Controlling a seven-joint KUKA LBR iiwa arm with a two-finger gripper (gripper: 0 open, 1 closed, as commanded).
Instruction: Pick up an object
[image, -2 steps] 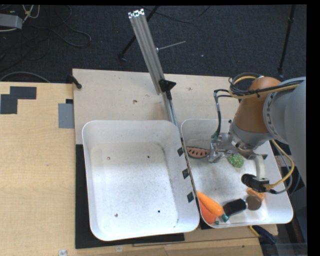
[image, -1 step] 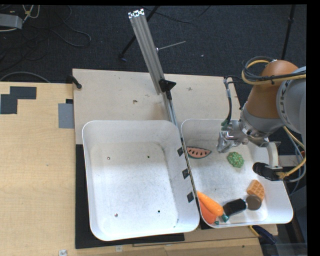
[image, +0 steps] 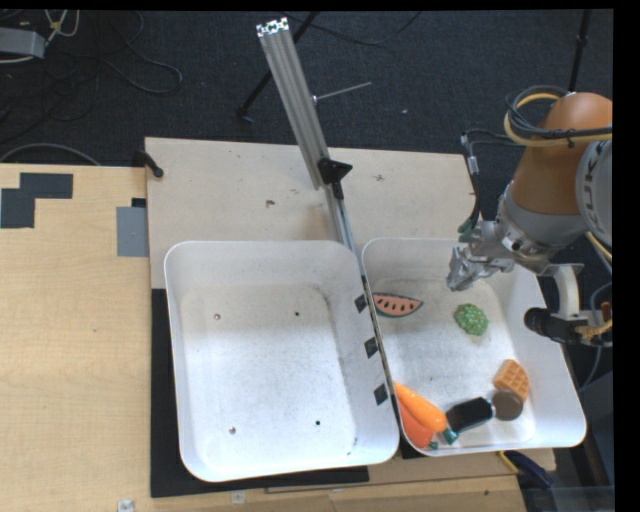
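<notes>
Right now my gripper (image: 462, 277) hangs over the far part of the right bin (image: 560, 425), and nothing sits between its fingers; it grasps no object. Whether those fingers are spread or pinched together I cannot tell, because from this slant they merge into one grey tip.

Nearest to me is the green lumpy object (image: 471, 319), lying just beside my tip, on the side toward the camera and a touch toward my arm's side. It is roundish, with no clear long axis, so I judge that it needs no special wrist turn; the coming move turns on a short shift toward it and then a straight drop.

Next out is the watermelon slice (image: 396, 304), off to the other side of me near the divider between the bins, its long axis lying roughly across the bin.

Farther toward the camera sit the waffle piece (image: 511, 379) and a brown piece (image: 507, 404) touching it, with a black object (image: 468, 412) just beside them.

Farthest from me is the carrot (image: 419, 411), angled along the divider, its tip pointing back my way.
</notes>
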